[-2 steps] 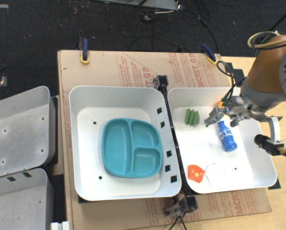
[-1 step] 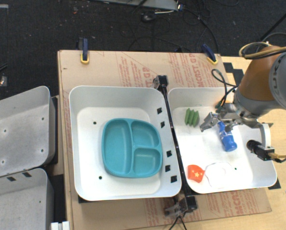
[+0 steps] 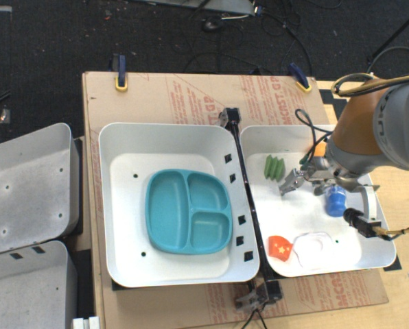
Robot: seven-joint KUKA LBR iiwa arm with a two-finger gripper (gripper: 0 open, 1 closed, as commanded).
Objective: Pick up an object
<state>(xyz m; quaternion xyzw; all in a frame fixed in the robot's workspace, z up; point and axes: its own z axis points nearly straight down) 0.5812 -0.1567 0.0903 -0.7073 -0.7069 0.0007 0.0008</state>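
The right bin (image 3: 369, 256) holds a green ridged object (image 3: 274, 166) near its back left. A blue object (image 3: 335, 201) lies toward the right, a red-orange piece (image 3: 280, 247) near the front left, and a flat white object (image 3: 314, 245) beside it. My gripper (image 3: 289, 183) is low in this bin. It sits just right of and in front of the green object and left of the blue one. I see nothing held in it. The grey arm with its orange band (image 3: 355, 125) comes in from the right and hides part of the bin's right side.
The left bin (image 3: 115, 156) holds a teal divided plate (image 3: 189, 211). A black divider (image 3: 244, 197) runs between the two bins. Grey metal trays (image 3: 26, 184) lie left of the bench. A black cable (image 3: 369, 226) crosses the right bin's rim.
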